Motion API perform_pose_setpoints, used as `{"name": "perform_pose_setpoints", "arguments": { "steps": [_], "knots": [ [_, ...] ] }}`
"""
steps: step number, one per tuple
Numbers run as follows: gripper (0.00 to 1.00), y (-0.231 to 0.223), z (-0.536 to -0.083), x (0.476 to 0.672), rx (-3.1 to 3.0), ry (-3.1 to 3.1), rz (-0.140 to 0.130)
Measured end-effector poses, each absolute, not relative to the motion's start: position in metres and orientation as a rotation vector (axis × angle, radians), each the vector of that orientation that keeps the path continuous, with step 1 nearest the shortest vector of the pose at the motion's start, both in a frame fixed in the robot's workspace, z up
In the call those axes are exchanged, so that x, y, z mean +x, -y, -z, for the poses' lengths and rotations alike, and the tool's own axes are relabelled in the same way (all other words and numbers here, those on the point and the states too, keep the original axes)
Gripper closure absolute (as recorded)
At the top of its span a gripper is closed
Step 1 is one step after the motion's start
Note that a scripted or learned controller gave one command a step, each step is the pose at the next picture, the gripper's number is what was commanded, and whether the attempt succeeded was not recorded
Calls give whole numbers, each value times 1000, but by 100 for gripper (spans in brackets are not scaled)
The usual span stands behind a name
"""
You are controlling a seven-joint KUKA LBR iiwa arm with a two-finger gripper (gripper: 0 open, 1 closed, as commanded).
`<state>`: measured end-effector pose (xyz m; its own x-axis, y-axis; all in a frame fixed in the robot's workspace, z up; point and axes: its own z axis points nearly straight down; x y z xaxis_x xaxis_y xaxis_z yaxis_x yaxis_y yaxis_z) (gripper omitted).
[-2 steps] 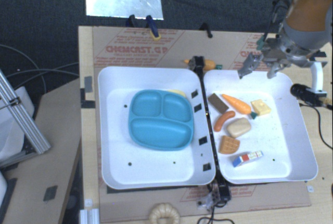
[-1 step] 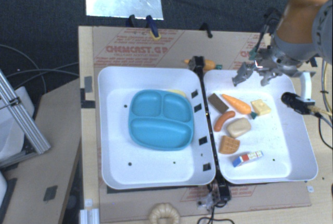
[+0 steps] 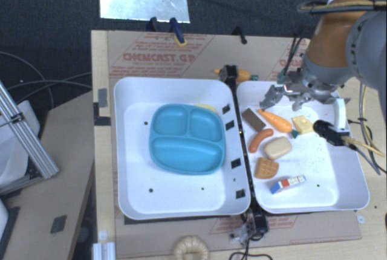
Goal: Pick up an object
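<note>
The right bin (image 3: 344, 183) holds several toy foods: an orange carrot (image 3: 276, 121), a brown bar (image 3: 254, 119), a sausage (image 3: 260, 139), a beige bread roll (image 3: 277, 147), a waffle (image 3: 266, 167), a yellow cheese cube (image 3: 302, 125) and a small white tube (image 3: 287, 183). My gripper (image 3: 285, 101) hangs over the bin's far part, just behind the carrot and the cheese cube. It is open, its fingers (image 3: 270, 97) spread, and nothing is between them.
A blue divided plate (image 3: 186, 138) lies in the left bin (image 3: 136, 192), with a pale yellow piece (image 3: 207, 107) peeking out behind it. A small orange item (image 3: 242, 75) sits by the far end of the black divider (image 3: 239, 132) between the bins.
</note>
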<state>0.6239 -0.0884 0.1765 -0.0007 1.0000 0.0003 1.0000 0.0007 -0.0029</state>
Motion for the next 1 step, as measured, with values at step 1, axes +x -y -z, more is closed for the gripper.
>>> {"name": "perform_pose_setpoints", "arguments": {
  "steps": [1],
  "knots": [
    [0,85,-114,619,-2219,2220,-4]
  ]
}}
